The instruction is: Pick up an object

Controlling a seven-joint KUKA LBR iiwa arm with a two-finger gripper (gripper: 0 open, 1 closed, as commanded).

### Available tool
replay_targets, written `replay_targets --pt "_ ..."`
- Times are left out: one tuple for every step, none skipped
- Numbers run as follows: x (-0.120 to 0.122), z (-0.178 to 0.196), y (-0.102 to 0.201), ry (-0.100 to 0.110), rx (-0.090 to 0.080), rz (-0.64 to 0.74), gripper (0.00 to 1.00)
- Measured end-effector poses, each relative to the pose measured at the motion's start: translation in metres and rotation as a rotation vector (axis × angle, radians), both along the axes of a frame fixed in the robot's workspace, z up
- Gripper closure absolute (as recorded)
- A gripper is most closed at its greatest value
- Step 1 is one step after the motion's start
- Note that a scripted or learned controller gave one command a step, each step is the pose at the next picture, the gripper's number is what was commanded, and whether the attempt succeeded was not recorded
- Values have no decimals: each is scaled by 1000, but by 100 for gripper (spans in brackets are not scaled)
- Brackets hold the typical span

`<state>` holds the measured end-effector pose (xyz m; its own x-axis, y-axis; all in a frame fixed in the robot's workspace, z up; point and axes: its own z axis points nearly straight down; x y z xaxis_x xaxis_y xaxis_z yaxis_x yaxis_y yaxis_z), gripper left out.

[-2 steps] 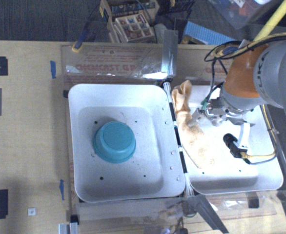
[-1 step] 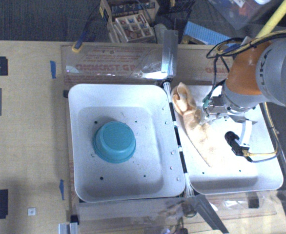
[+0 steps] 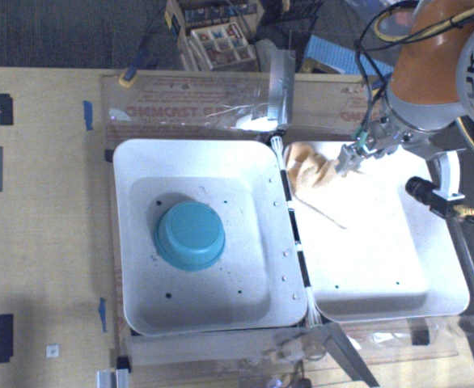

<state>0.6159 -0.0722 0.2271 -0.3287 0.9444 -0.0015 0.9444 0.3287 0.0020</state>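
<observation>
A blue bowl (image 3: 190, 234) lies upside down in the middle of the left bin (image 3: 140, 168). A tan, crumpled soft object (image 3: 310, 168) rests in the far left corner of the right bin (image 3: 431, 297), against the divider. My gripper (image 3: 349, 160) hangs over the far part of the right bin, just right of the tan object and close to its edge. The glare there hides the fingertips. A thin stick-like item (image 3: 322, 213) lies on the right bin's floor in front of the tan object.
A clear plastic sheet and a cardboard wall (image 3: 196, 107) run behind both bins. A black cylindrical fitting (image 3: 425, 192) on a white bracket sticks in over the right bin's right side. Cables hang from the arm.
</observation>
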Motion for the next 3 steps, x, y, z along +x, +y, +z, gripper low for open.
replay_targets --pt "0 0 0 -1 0 0 0" --pt "6 -128 -70 -1 0 -59 0" --pt "0 -124 -67 3 1 -18 0"
